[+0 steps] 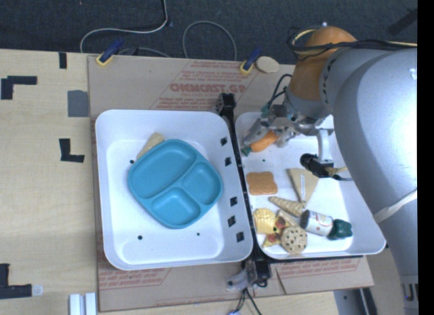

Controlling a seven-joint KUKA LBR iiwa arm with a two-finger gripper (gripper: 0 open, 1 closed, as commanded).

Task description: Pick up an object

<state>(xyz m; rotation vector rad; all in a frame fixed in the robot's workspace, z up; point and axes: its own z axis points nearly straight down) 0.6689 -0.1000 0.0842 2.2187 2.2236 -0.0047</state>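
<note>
My gripper (263,132) is low in the far left corner of the right bin (359,239), next to the divider. A small orange piece (260,144) lies right at its tip, touching it and partly covered by it. Nearer the front of the same bin are a square tan cracker (261,183), a pale wedge (301,180), a waffle cone (287,206), a yellow corn piece (264,222), a round cookie (293,239) and a small white bottle with a green cap (325,225).
The left bin (112,171) holds a blue divided plate (176,183) with a tan item (152,143) sticking out from under its far edge. The bulky grey arm (380,103) overhangs the right bin's right side. Cables trail behind the bins.
</note>
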